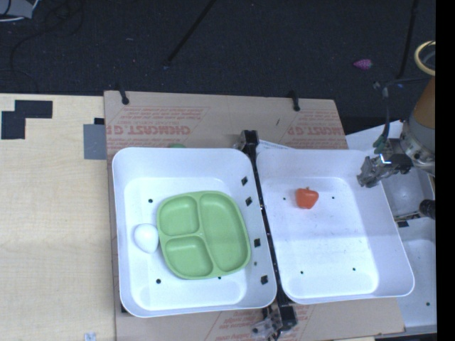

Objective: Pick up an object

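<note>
A small red-orange object [307, 198] lies in the right bin [334, 283], in its upper middle. In the left bin [142, 297] a green divided plate [203, 234] lies flat, and a white egg-shaped object [146, 237] rests against the plate's left edge. My gripper [372, 170] hangs at the right bin's upper right rim, well to the right of the red-orange object, with nothing visibly between its fingers.
Both bins sit on a cardboard sheet [220, 123] on the bench. A black clip strip [257, 212] joins the bins down the middle. Pale wood bench surface [50, 226] spreads left. Cables and dark floor lie beyond the far edge.
</note>
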